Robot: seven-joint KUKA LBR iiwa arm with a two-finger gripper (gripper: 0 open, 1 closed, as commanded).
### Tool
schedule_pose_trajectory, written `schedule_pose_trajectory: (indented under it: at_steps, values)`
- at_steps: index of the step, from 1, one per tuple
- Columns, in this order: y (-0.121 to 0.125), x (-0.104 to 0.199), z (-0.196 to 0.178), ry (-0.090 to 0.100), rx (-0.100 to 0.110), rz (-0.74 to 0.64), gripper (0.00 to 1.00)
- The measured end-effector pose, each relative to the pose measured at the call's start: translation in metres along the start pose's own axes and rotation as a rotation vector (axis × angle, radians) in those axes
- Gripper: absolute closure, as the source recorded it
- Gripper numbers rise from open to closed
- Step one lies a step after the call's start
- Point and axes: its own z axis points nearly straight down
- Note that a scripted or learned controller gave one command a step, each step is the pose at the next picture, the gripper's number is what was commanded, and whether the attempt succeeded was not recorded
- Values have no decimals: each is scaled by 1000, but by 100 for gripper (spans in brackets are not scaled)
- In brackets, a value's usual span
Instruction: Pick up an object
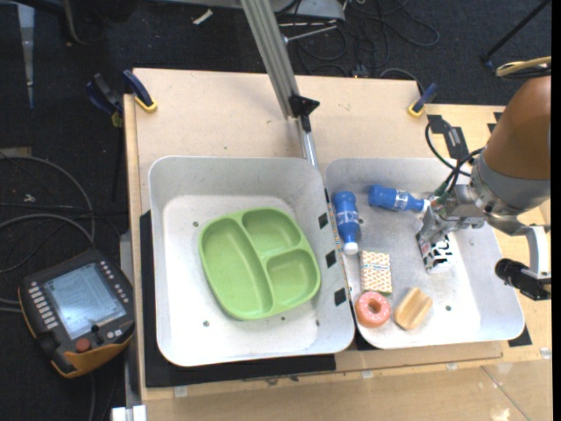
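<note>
Blue bottle (396,200) lies in the right bin (491,318) just beside the lowered claw (431,242), whose grip state cannot be told.

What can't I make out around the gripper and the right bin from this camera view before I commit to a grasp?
- Gripper: too small and blurred in the camera view to tell how it stands against the black-and-white object under it.
- That object: partly covered by the gripper, its kind is unreadable.
- Grey arm with orange band: cut off by the right edge.
- Patterned waffle-like square's print: too small.
</note>
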Motion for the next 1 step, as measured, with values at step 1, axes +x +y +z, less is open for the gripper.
schedule_pose_trajectory:
  at_steps: [1]
  values:
    - [8, 53, 5, 1, 1, -1, 100]
